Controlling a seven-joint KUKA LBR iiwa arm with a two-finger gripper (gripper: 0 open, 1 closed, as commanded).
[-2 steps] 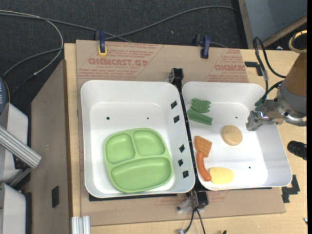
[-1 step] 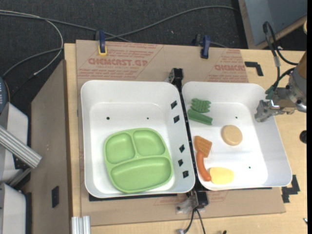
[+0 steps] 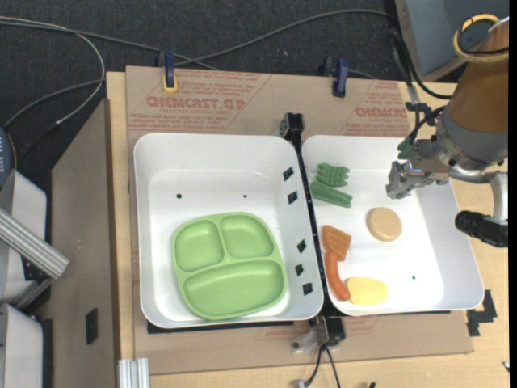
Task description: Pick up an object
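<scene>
Pincer [image 3: 401, 181] hangs over the right bin [image 3: 452, 241], upper part, nothing between its fingers; whether they're apart or together I cannot tell. Nearest pick candidate: tan round piece [image 3: 385, 224], at about 7 o'clock from the pincer, near (no long axis, it's roundish). Green toy [image 3: 332, 185] lies at 9 o'clock. Arm comes in from 3 o'clock, wrist pointing down. Green plate [image 3: 230, 264] sits in the left bin [image 3: 153, 217].

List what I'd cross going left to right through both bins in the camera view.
Green divided plate → orange wedge → tan round piece → gripper.
</scene>
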